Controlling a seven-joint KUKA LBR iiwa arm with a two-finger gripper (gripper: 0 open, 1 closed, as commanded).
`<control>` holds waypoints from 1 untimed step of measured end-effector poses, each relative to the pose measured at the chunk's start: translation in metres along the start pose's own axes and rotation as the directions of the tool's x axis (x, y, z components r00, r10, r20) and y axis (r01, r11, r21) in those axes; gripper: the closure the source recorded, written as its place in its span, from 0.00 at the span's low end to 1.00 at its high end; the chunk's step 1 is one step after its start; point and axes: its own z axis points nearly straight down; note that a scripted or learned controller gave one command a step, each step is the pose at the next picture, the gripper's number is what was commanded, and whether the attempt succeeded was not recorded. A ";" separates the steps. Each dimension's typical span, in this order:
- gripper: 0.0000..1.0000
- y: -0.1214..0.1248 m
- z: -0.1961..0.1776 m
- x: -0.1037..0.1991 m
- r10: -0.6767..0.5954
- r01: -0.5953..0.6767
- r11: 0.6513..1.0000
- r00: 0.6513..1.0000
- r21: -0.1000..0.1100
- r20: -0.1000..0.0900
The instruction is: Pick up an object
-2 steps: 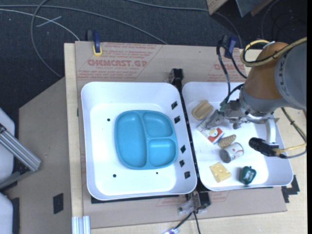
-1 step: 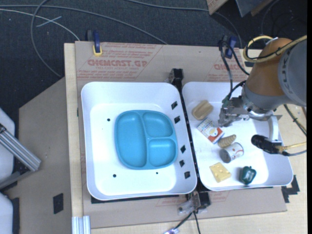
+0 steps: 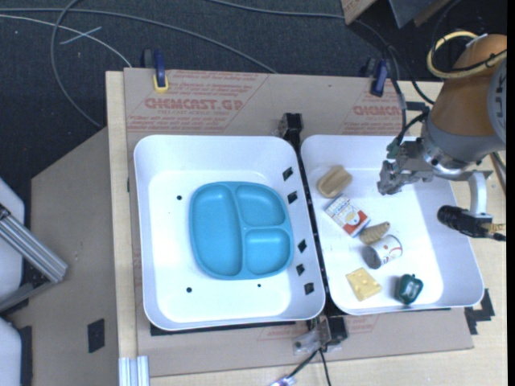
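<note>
The gripper (image 3: 392, 179) hung over the right bin (image 3: 451, 272), jaws too blurred to tell, perhaps above the bread (image 3: 333, 181)

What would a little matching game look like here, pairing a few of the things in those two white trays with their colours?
Things:
1. divided plate
2. cheese wedge
3. small box
4. bread roll

Colours:
A. yellow
B. tan
C. blue
D. white and red

Pairs: 1-C, 2-A, 3-D, 4-B
</note>
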 end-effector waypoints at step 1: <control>1.00 0.006 -0.063 0.003 -0.002 0.002 1.000 1.000 -0.001 0.000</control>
